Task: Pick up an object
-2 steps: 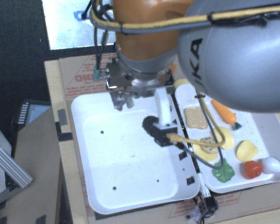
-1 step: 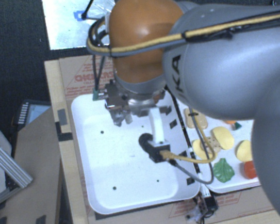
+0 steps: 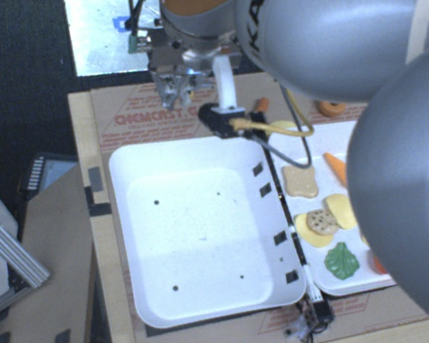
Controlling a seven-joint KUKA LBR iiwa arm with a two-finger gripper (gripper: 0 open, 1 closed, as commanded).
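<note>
Gripper (image 3: 174, 91) at 12 o'clock above left bin (image 3: 138, 218); jaw state cannot be told. Green leaf (image 3: 341, 260) in right bin (image 3: 351, 286).

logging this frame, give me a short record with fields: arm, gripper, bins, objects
arm: reaches in from the right, high above the bins
gripper: over the bench beyond the left bin's far edge, nothing seen between it
left bin: white, shallow
right bin: partly hidden by the arm
objects in right bin: green leaf, cookie, tan slice, carrot
</note>
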